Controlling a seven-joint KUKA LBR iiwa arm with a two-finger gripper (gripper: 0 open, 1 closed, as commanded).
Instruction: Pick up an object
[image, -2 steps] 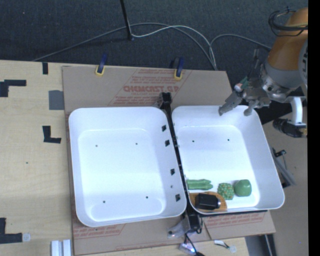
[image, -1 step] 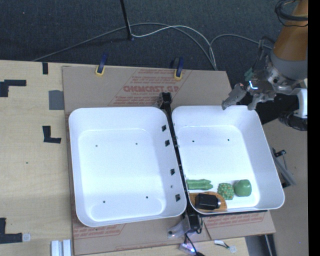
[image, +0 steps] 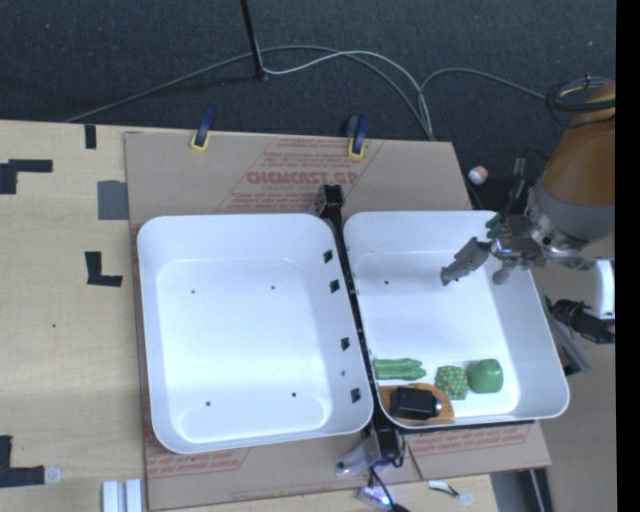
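- The end effector (image: 478, 262) hangs over the far part of the right bin (image: 520, 310), its two dark fingers spread apart with nothing between them, one angled toward the middle of the bin and one nearer the right wall.
- Behind it the grey wrist and the orange band of the arm (image: 585, 160) come in from the right edge.
- The objects lie well apart from the end effector, grouped at the near end of the right bin: a long green piece (image: 398, 369) against the left wall, a bumpy light-green ball (image: 451, 381) beside it, and a smooth round green object (image: 485, 376) just to the right.
- A black object (image: 415, 403) rests on an orange-brown one (image: 443, 410) in the near corner, just in front of the green things.
- The left bin (image: 240, 330) sits beside the right one, the two joined by a dark strip with clips (image: 345, 300).
- Both bins rest on a cardboard sheet (image: 290, 175) with red lettering, held at its far edge by two blue-and-yellow clamps (image: 204, 130).
- The sheet lies on a pale wooden desk (image: 60, 330) marked with black tape pieces.
- Beyond the desk is dark carpet (image: 120, 50) crossed by light cables (image: 340, 62).
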